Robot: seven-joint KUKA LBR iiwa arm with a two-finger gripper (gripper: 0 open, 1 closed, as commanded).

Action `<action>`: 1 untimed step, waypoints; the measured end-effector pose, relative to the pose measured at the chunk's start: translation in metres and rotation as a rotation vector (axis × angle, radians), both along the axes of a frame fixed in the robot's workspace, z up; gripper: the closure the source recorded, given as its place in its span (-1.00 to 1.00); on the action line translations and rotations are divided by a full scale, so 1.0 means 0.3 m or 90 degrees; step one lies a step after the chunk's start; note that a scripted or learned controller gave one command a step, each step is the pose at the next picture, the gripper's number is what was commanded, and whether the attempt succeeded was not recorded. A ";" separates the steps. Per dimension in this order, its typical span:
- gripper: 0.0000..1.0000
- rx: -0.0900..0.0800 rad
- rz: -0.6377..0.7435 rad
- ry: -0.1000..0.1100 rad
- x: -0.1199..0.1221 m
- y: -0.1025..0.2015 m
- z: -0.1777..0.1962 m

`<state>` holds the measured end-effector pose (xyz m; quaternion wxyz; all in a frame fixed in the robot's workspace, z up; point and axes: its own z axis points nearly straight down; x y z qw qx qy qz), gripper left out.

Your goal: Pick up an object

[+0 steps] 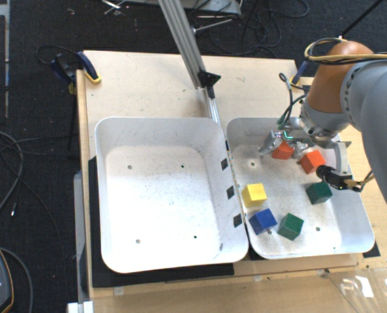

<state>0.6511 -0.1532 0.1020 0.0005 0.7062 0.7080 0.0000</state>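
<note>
My gripper [283,146] is low in the right bin [350,243], near its back. It is open, with its silver fingers [267,147] spread on either side of an orange block [282,152]. The block looks to rest on the bin floor between them. A second orange block [310,160] lies just to the right of the gripper. A dark green block [319,192] sits further right, toward the front.
A yellow block [254,193], a blue block [263,220] and a green block [290,226] lie toward the front of the right bin. The left bin [108,175] adjoins it. A slanted metal rail [183,34] runs down to the gap between the bins.
</note>
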 end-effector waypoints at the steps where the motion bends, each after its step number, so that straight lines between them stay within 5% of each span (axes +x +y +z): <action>1: 1.00 -0.001 0.001 -0.001 0.001 0.001 0.034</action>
